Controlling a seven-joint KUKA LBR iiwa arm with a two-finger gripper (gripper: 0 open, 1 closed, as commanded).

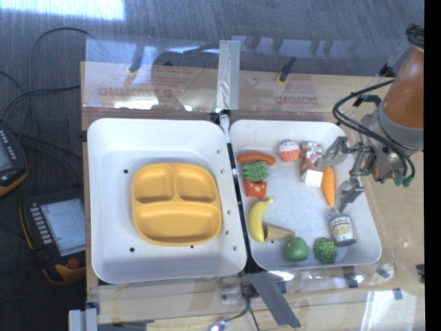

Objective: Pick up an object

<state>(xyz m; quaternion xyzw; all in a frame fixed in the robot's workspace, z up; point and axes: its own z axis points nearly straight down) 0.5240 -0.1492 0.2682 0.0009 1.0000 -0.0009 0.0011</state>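
The right bin (358,250) holds several toy foods. An orange carrot (329,185) lies upright along its right side, with a white block (313,178) touching its left. My gripper (343,172) hangs over the bin's right edge just right of the carrot, open. One finger (337,149) is near the carrot's top and the other (349,194) near its lower end. Nothing sits between them. A small can (342,229) stands below the lower finger.
Also in the right bin: a cupcake (289,150), a brown packet (311,155), a sausage (255,158), a strawberry (255,180), a banana (258,219), a cone (278,232), a green apple (296,249), broccoli (326,249). The left bin (103,157) holds a yellow divided plate (178,203).
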